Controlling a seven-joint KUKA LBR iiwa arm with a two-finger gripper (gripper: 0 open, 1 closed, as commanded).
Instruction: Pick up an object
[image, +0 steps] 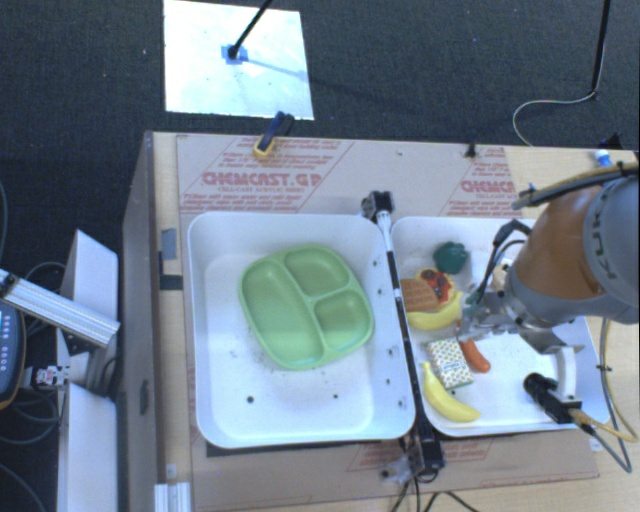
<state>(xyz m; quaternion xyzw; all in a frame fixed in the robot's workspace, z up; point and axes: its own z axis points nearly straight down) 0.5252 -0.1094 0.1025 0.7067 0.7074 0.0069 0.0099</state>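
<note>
Clutter sits crowded in the right bin (590, 400): bananas (447, 397), a red piece (474, 356), a patterned box (450, 362). The gripper (478, 322) hangs low over this cluster, likely lining up a pick; its finger state cannot be told. The green tray (305, 305) occupies the left bin (215, 400).

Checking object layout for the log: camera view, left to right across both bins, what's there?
Green divided plate in the left bin → divider between bins → banana → green toy → tool → orange band of the arm.
</note>
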